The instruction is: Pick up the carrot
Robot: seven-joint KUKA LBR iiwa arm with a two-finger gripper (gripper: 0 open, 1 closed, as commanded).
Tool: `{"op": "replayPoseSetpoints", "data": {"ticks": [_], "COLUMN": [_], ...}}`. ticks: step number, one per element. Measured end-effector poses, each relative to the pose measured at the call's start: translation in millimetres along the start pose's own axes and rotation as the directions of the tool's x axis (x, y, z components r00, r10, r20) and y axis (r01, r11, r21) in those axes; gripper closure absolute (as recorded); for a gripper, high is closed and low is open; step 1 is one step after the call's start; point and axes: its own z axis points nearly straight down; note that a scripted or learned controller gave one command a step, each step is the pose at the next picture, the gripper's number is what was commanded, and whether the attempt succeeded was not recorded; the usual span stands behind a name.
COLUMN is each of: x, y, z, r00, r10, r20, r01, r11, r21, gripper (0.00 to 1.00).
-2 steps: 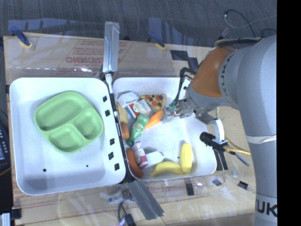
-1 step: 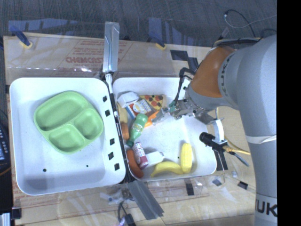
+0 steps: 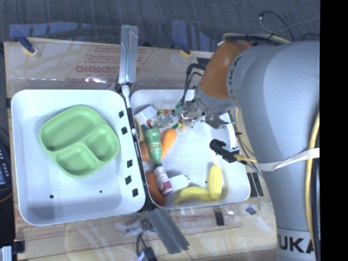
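Note:
The carrot is a short orange piece lying in the right bin, near its middle left, with its tip pointing up toward the gripper. It rests against a green bottle on its left. My gripper hangs over the back of the right bin, just above and slightly to the right of the carrot's upper end. Nothing can be seen held in it. The grey arm with its orange band covers the bin's back right corner.
The right bin also holds a banana, a yellow corn cob, a small red-labelled bottle and orange items along the left wall. A green divided plate lies in the left bin.

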Motion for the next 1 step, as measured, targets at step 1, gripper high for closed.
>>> {"op": "replayPoseSetpoints", "data": {"ticks": [1], "x": [1.2], "y": [1.6], "z": [-11.4], "r00": [1.000], "r10": [-0.008], "r20": [0.000], "r01": [0.008], "r11": [1.000], "r21": [-0.001], "gripper": [1.00]}}
